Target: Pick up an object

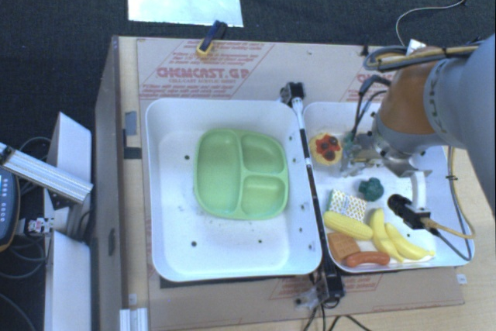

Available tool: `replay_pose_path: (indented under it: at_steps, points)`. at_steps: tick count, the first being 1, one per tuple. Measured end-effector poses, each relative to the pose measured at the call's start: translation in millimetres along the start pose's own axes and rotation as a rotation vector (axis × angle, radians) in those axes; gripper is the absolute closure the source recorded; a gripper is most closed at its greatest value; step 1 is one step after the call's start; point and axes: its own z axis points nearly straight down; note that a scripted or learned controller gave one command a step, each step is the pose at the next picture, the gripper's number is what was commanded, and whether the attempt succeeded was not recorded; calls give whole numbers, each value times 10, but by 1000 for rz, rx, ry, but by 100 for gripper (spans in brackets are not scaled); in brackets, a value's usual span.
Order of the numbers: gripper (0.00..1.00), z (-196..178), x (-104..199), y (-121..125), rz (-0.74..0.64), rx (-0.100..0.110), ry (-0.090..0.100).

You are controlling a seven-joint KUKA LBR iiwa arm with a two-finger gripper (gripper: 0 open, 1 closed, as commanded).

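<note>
My gripper (358,156) hangs low over the back left part of the right bin (449,263), under the grey wrist with its orange band. Just to its left lies a round yellow toy with red spots (326,147), close to the gripper; whether they touch is unclear. A small dark green toy (371,187) sits just in front of the gripper. Nearer the front lie a yellow checkered piece (348,205), a corn cob (348,225), bananas (397,238), an orange slab (342,244) and an orange-red sausage shape (369,259).
The left bin (174,244) holds a green divided plate (241,172). A black-and-white bar (304,143) runs along the wall between the bins. A black part with a cable (404,211) hangs below the arm over the right bin.
</note>
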Motion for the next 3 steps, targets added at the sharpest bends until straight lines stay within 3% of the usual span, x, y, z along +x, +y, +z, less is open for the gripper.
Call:
replay_pose_path:
  at_steps: [1,3]
  points:
    - [0,1,0,0,0,0,0]
    - [0,26,-313,-543,2,1,-1]
